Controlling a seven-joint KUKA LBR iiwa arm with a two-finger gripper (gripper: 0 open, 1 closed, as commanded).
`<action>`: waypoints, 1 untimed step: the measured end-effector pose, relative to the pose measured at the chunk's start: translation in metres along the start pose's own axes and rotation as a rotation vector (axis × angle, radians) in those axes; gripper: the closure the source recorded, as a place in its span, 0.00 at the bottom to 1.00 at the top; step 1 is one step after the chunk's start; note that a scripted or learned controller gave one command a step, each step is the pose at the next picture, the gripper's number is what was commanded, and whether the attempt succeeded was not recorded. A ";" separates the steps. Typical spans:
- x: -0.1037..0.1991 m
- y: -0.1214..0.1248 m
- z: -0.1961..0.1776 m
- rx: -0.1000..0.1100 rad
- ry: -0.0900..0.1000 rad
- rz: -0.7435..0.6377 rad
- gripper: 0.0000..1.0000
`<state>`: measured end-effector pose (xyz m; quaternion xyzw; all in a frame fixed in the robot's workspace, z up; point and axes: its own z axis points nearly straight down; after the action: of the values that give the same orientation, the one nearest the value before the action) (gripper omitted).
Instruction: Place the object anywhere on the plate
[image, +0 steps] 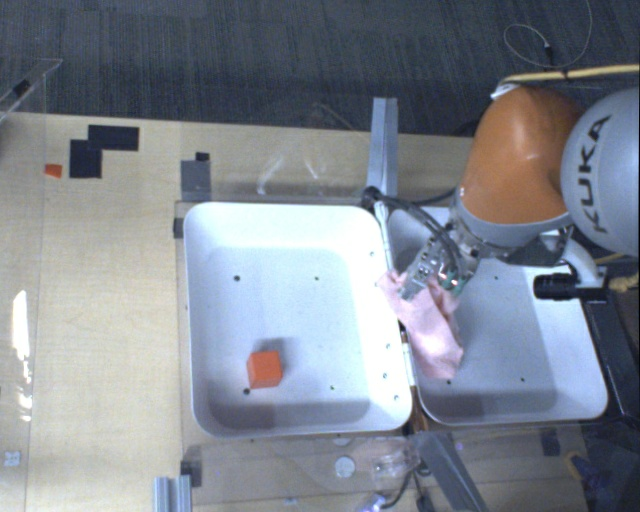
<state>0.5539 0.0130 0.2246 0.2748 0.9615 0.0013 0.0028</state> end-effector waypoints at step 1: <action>0.028 0.031 0.002 -0.002 -0.002 -0.398 1.00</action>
<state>0.5465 0.0535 0.2223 0.0792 0.9969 0.0013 0.0040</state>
